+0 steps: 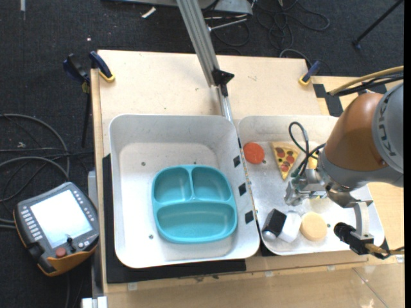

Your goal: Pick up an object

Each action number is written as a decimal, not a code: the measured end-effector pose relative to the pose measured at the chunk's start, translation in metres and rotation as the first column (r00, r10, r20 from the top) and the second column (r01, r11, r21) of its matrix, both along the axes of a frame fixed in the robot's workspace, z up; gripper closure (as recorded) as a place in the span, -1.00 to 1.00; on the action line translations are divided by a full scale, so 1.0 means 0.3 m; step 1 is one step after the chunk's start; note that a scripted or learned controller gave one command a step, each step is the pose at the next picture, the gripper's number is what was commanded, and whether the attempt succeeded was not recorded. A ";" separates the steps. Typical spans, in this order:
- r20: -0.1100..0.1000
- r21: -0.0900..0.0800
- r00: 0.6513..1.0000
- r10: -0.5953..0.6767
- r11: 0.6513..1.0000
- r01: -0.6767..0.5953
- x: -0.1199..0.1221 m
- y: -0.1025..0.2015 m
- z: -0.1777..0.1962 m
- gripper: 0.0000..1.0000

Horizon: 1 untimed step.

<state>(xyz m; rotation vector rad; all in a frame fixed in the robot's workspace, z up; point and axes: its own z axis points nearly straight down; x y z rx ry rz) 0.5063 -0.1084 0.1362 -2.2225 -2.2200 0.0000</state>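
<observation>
My jaws [302, 194] hang low over the right bin [257, 126]; from this angle I cannot tell how far apart they stand or whether anything sits between them. Nothing is visibly held. Just above them lies a toy pizza slice [284, 157], its tip pointing toward me, and left of it an orange-red round piece [253, 153] near the bin's left wall. Below my jaws rests a pale yellow disc [313, 226], touching a white cylinder [289, 227] to its left, with a black block [274, 222] beside that. My wrist covers the bin's right part. The left bin [128, 140] holds a teal three-compartment plate [192, 204] lying flat near its middle. Both bins sit side by side on the bench [154, 82].
</observation>
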 end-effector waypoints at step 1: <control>0.004 -0.001 1.000 0.003 1.000 -0.003 -0.001 0.014 0.143 1.00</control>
